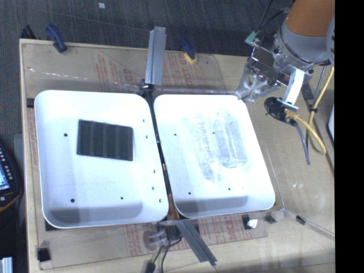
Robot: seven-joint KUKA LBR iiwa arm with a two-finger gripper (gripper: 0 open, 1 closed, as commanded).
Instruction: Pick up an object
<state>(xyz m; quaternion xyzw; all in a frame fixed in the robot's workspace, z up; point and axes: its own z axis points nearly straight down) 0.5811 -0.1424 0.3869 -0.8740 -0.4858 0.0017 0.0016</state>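
The gripper is seen just off the far right corner of the right bin, hung below the grey and orange arm. Whether it is spread or closed cannot be told from here, and nothing is seen held in it.

Two candidates are on offer. A dark ribbed slab is lying flat in the left bin, toward its far half and well apart from the gripper. A clear wrapped packet is spread flat in the middle of the right bin – much the nearer target.

The packet is judged light, soft and slippery. Its film is likely to crumple or slide under a pinch, so a grip across its thicker right-hand ridge would be favoured over the thin edges. The slab is judged stiffer and grippier, though low against the floor, so it would best be taken across its short width, along the ribs. No pick is yet begun.
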